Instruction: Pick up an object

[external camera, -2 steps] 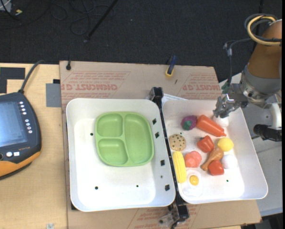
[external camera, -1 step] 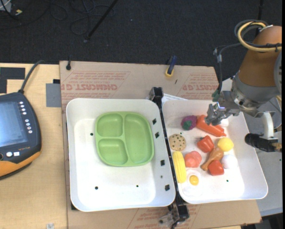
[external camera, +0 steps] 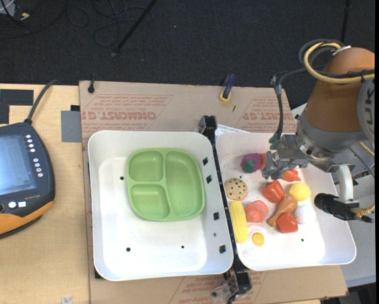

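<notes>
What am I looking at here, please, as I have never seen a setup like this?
One camera above the bench looks down at a slant. The grey arm with the orange band is a robot reaching in from the right. Its end effector hangs low over the right bin, among toy foods: a corn cob, a cookie, a drumstick and red pieces. Whether it grips any of them cannot be seen. The left bin holds a green tray. A tablet lies at the far left.
</notes>
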Controlling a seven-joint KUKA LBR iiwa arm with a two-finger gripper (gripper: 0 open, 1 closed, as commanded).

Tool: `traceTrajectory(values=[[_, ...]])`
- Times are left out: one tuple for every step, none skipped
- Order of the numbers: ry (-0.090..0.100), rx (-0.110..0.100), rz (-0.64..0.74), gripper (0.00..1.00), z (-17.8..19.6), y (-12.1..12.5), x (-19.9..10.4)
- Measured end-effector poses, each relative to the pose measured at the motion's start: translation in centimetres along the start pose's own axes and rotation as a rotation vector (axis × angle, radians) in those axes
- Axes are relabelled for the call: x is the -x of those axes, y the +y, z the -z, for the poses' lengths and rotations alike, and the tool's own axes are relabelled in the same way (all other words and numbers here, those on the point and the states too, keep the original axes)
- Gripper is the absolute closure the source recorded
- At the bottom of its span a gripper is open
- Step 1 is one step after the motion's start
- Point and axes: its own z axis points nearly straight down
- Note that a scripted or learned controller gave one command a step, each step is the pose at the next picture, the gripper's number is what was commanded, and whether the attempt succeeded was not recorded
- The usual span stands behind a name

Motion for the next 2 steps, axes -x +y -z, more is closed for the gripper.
traceTrajectory(values=[[0.0,-0.001,0.001,1.0,-0.6,-2.3,-5.4],[0.0,-0.002,0.001,1.0,-0.4,-5.8,-10.0]])
